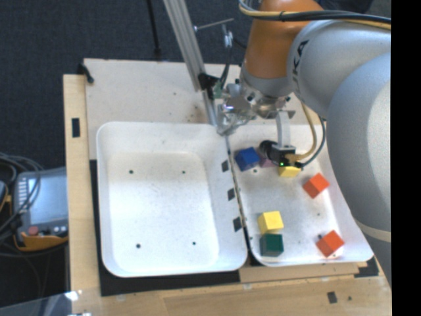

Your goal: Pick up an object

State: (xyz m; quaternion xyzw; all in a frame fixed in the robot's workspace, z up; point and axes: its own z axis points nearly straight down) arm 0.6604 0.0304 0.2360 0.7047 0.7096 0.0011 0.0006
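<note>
Gripper (227, 118): upper centre of frame, over the left rim of the right bin (299, 209); whether open or closed, cannot tell. Blue cube (247, 158): in that bin, just lower right of the gripper. Risk: a straight descent probably strikes the rim and misses the cube.

**Even light from above, a soft picture**

Bright, diffuse light falls from overhead. The left bin (158, 196) is nearly washed out, the right bin (296, 245) a little less so (its speckles stay readable), while the floor (59, 25) is dark. The orange block (316, 185) casts a short, soft shadow. A pale sheen sits on the orange band (283, 18). The frame is grainy, and the arm (358, 71) is blurred.
</note>
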